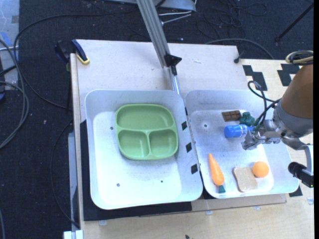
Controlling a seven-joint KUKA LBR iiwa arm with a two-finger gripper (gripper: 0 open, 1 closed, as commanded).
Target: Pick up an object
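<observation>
Gripper hovering low in the right bin, nothing lifted yet.

The grey two-finger gripper point(250, 142) is hanging above the bin floor; its opening cannot be told. A blue plastic cylinder point(235, 131) is lying just beyond it, ungrasped.

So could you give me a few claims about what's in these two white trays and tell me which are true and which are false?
1. The green three-compartment plate lies in the left white bin. True.
2. The orange toy carrot lies on the green plate. False: it lies in the right white bin, near its front edge.
3. The small orange ball sits right beside the beige sponge-like block. True.
4. The blue cylinder is in the left bin. False: it is in the right bin, close to the robot's hand.
5. The brown rectangular block lies in the right bin. True.
</observation>
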